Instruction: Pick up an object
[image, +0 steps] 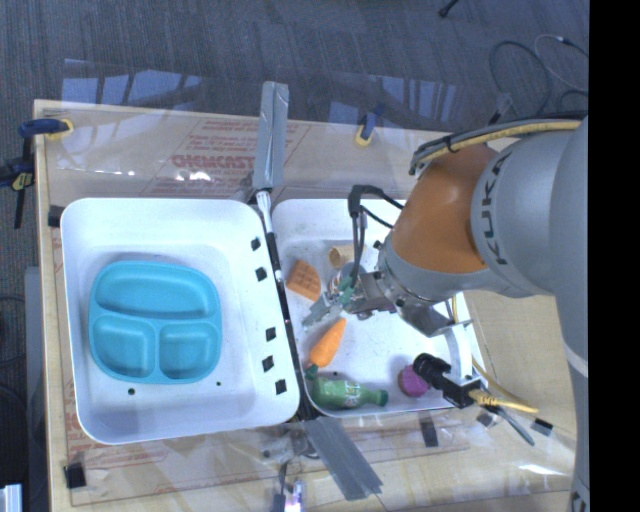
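Right now the gripper (335, 298) is reaching down into the right bin (318, 216), in the middle of the frame, close above the carrot (326, 343). Nothing is showing between its tips, and it is too small and blurry to tell more, so the pick is probably not done yet.

The carrot is lying smooth, orange and pointy just below the gripper. An orange wedge (303, 280) is sitting to the upper left of it. A shiny green bottle (346, 391) is lying along the bottom edge. A round purple thing (412, 381) is resting at the lower right.

In the left bin (80, 230), a smooth blue tray (155, 320) with three dips is lying flat.
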